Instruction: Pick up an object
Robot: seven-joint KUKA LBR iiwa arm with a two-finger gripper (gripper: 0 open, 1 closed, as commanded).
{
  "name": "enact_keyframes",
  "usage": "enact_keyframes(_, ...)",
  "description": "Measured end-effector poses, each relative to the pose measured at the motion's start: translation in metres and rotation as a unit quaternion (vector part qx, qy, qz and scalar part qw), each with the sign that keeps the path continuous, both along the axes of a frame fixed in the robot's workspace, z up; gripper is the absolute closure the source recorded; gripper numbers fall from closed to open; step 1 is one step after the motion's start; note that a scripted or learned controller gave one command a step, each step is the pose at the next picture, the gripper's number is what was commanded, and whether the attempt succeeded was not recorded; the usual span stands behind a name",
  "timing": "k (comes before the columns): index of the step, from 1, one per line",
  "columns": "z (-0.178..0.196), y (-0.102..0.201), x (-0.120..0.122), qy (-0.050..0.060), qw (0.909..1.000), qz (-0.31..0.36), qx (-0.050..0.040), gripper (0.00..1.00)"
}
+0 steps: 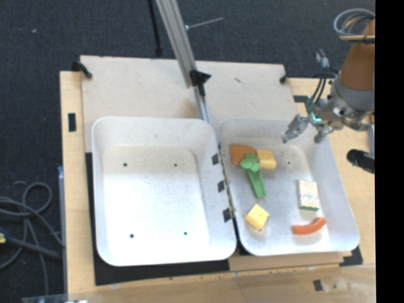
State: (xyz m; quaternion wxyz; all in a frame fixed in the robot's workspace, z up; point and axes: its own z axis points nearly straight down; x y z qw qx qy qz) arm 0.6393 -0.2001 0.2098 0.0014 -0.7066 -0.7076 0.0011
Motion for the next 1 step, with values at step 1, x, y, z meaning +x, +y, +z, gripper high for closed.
enact_keyframes(1, 0.0032, -0.0006, 0.0009, -0.002, 1.0000, 0.001, -0.0017, 0.00)
